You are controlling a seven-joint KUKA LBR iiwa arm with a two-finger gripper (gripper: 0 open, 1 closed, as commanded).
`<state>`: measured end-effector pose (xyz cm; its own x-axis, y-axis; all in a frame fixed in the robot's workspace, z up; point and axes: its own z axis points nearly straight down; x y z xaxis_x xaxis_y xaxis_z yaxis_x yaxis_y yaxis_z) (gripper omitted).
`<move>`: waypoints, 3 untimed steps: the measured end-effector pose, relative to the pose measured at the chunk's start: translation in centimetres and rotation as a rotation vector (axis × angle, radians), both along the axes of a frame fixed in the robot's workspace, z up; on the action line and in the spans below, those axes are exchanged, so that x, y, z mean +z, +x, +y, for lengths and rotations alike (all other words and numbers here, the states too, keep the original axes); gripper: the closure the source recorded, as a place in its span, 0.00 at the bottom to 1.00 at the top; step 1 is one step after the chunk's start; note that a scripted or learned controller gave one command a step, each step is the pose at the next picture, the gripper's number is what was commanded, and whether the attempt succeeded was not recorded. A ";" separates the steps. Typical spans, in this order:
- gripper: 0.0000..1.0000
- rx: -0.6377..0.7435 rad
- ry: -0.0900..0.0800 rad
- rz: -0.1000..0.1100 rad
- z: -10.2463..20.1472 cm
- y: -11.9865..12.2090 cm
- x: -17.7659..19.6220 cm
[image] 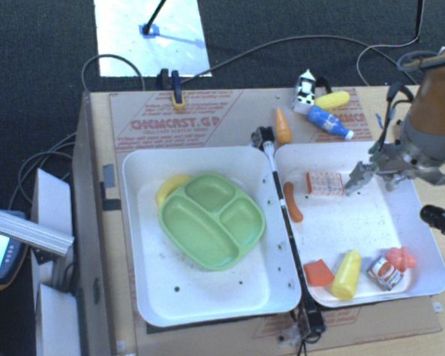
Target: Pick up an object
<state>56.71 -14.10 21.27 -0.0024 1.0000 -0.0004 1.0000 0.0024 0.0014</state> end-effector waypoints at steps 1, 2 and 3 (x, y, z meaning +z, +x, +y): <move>0.00 0.002 0.001 0.001 3.1 5.3 -6.0; 0.00 -0.002 0.000 0.001 1.2 6.4 -12.9; 0.00 0.003 0.001 -0.003 4.2 10.2 -12.7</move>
<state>66.96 -9.91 8.54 -0.0052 1.0000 0.0004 1.0000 0.0052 0.0039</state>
